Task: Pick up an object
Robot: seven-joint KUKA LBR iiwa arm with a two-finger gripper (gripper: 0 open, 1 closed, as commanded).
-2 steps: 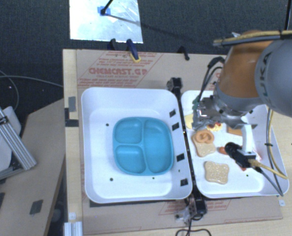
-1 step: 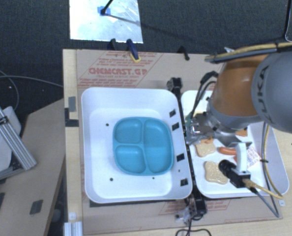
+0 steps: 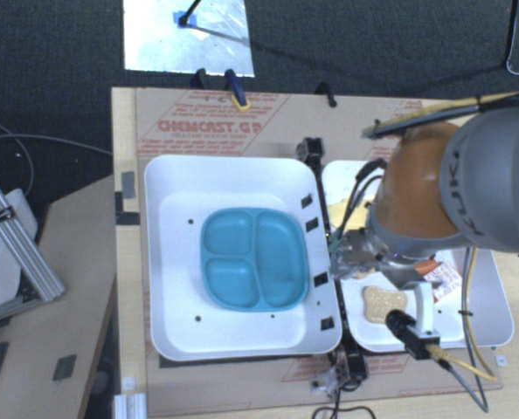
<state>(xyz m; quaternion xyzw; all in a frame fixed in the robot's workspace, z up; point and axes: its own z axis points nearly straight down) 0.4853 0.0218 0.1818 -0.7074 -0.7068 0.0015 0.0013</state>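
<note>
A blue divided plate [image 3: 253, 258] lies in the middle of the left white bin [image 3: 176, 234]. In the right white bin [image 3: 491, 317] a tan, biscuit-like object [image 3: 384, 302] lies near the front. A red and white packet [image 3: 445, 274] peeks out from under the arm just behind it. My gripper [image 3: 351, 258] is low over the right bin's left side, close to the divider between the bins and just behind the tan object. The grey arm and its orange band [image 3: 412, 195] hide most of the right bin.
Black clips [image 3: 312, 225] line the wall between the two bins. A black and white fitting [image 3: 417, 321] hangs off the wrist over the bin's front. Both bins rest on a cardboard sheet [image 3: 211, 125]. A metal frame [image 3: 15, 243] stands at the left.
</note>
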